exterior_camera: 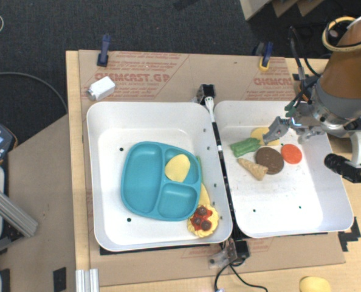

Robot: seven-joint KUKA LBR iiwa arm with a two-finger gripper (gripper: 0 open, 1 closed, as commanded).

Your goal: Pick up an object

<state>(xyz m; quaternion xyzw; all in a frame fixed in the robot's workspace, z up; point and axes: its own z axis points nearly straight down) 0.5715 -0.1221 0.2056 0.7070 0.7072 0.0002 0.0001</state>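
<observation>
The right bin (302,218) holds a green piece (246,146), a small yellow piece (261,132), a brown disc (269,159), an orange disc (292,154) and a tan wedge (252,167), all clustered in its upper left part. My gripper (288,132) hangs over the bin's upper middle, just right of the yellow piece and above the orange disc. Its fingers stand apart, open, with nothing between them. The left bin (107,132) holds a blue divided tray (147,181) with a yellow item (178,167) on it, and a yellow slice with red berries (203,219) below the tray.
The grey arm (344,72) comes in over the right bin's upper right corner. A black part (344,166) juts over that bin's right rim. A white block (101,88) and two blue clamps (103,43) (265,56) sit on the cardboard behind the bins.
</observation>
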